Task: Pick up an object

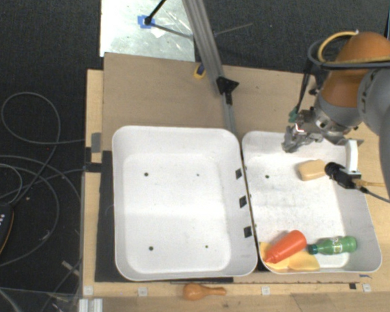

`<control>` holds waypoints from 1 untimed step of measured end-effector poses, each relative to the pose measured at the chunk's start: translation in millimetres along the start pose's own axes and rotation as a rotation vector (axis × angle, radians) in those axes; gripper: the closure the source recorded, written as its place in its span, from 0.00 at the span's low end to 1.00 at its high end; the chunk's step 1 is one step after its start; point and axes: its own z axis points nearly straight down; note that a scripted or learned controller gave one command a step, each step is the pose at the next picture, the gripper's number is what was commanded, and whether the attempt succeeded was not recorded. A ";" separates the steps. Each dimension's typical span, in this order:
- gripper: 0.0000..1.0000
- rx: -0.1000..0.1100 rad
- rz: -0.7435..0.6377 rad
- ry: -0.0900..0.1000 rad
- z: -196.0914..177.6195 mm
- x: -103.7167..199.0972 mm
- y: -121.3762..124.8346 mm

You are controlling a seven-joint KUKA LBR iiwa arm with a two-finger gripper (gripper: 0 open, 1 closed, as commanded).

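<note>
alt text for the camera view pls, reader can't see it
The gripper hangs over the far end of the right bin, beside a tan block. An orange carrot, a green bottle and a yellow item lie at its near edge.

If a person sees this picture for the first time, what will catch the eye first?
Probably the grey arm with its orange band, reaching in from the right, its gripper above the right bin. Next, the bright cluster at that bin's near edge: an orange carrot and a green bottle. A tan block lies near the gripper.
</note>
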 end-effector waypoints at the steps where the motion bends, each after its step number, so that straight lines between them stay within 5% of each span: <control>1: 1.00 -0.003 -0.004 -0.001 -65.8 1.3 0.5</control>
